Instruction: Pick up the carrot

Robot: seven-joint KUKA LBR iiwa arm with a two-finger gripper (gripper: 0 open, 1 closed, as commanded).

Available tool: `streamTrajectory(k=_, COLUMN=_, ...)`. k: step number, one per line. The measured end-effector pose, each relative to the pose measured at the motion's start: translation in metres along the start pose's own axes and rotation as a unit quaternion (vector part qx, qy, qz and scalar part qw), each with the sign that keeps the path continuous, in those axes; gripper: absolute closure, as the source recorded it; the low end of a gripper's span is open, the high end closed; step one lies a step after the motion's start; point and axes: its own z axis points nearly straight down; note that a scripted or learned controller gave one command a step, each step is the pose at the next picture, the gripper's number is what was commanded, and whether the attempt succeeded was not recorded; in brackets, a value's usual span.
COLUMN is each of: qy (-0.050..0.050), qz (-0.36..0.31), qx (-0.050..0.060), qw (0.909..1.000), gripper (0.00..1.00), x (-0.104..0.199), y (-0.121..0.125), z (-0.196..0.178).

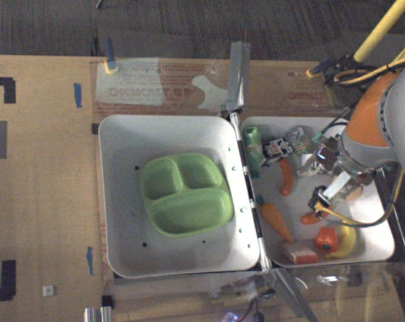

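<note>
Brown bench board (41, 180) carries two white bins in the camera view; the left bin (121, 153) holds a green divided plate (185, 193), presumably set apart from the toys as a drop area. Inside the right bin (377, 237), the carrot (277, 223) lies flat near the left wall toward the front, green end pointing rearward, clear of the banana (346, 241) at the front right corner and the green bottle (252, 145) at the rear left, so approach from above looks unobstructed. The gripper (316, 163) hangs over the right bin's rear middle, apart from the carrot; its grip state cannot be determined.
</note>
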Motion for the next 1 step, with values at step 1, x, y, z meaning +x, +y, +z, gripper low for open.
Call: streamTrajectory(k=1, qy=0.0, qz=-0.059, qx=0.002, qw=0.9983, gripper=0.0, x=-0.0624, y=0.003, z=-0.1358)
